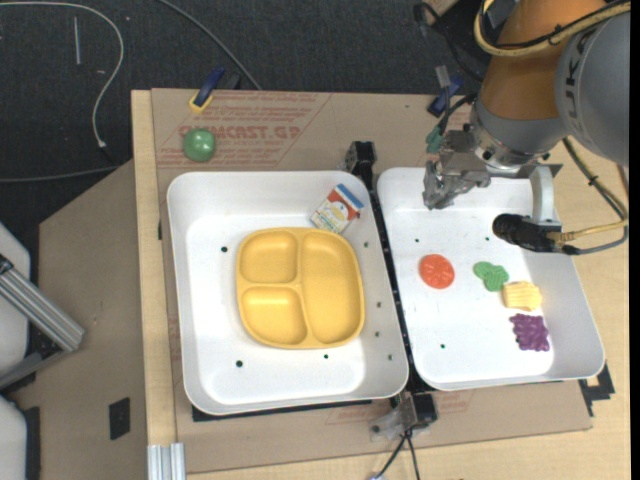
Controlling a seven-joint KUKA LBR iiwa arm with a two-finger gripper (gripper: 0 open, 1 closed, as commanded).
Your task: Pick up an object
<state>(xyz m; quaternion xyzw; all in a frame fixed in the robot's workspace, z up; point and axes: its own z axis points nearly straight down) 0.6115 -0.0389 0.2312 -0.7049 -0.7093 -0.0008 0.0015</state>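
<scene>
Camera view: I look down at a slant on two white bins side by side on my tabletop (pixel 150 183).
My arm: it comes in from the right, grey with an orange band.
My claw (pixel 438 200): it hangs over the far left part of the right bin (pixel 470 353) and points down.
Claw state: I cannot tell if it is spread or pressed together.
Red round toy (pixel 436 271): it lies in the right bin, near my claw and a bit closer to the front.
Green toy (pixel 490 275): it lies just to the right of the red round toy, apart from it.
Yellow toy (pixel 521 295): it sits right beside the green toy, on its front right side.
Purple grapes (pixel 530 332): they lie just in front of the yellow toy, near the right wall of the bin.
Left bin (pixel 200 233): it holds a yellow plate (pixel 300 288) with three parts, in the middle.
Little carton (pixel 336 209): it lies tilted in the left bin, at the far edge of the yellow plate.
Green ball (pixel 200 145): it rests on the tabletop behind the left bin, outside both bins.
</scene>
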